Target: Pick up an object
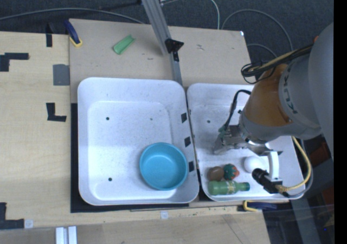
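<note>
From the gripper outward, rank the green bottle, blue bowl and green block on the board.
Measured from the gripper:
1. Green bottle, right bin's near edge, just below it.
2. Blue bowl, left bin's near right corner.
3. Green block, on the board behind the bins.

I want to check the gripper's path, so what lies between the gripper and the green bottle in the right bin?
In the camera view, a brown ball and a teal-and-red piece lie between the gripper and the green bottle, just above the bottle.
</note>
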Action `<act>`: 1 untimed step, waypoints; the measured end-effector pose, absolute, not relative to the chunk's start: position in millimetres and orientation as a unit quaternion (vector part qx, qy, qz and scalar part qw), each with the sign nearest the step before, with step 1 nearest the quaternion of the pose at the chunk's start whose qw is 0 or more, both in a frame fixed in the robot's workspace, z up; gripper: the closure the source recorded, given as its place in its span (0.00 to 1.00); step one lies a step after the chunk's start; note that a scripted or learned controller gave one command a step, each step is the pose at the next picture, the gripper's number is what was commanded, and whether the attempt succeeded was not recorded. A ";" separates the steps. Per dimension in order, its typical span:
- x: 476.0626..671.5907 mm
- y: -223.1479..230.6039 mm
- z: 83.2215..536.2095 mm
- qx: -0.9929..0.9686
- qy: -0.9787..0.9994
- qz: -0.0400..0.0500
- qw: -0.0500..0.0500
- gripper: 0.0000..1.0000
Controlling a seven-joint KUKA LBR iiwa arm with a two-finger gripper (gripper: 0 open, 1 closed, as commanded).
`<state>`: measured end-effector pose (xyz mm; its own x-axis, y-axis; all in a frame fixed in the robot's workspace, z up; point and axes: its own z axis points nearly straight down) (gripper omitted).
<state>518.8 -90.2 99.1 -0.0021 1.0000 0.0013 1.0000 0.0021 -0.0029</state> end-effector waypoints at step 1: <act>510.8 -94.5 154.5 -0.707 -0.707 -0.001 -0.001 1.00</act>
